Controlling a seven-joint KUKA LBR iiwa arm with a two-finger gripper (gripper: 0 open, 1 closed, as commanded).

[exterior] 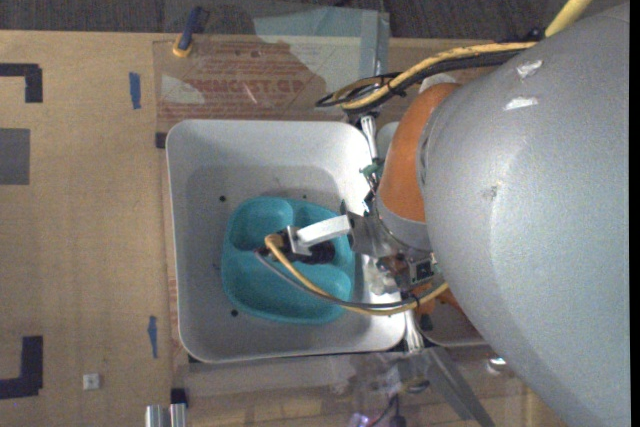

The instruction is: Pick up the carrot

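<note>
At right side of white bin [200, 175] | tool [372, 263] beside teal dish [255, 265] | grip: cannot tell | carrot vs tool: cannot tell

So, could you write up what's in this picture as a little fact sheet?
Surface: wooden bench
Container: white bin
Inside it: one teal bowl-like thing, near the middle
Robot: grey arm with an orange band, reaching in from the right
Hidden: the bin's right side, covered by the arm
</note>
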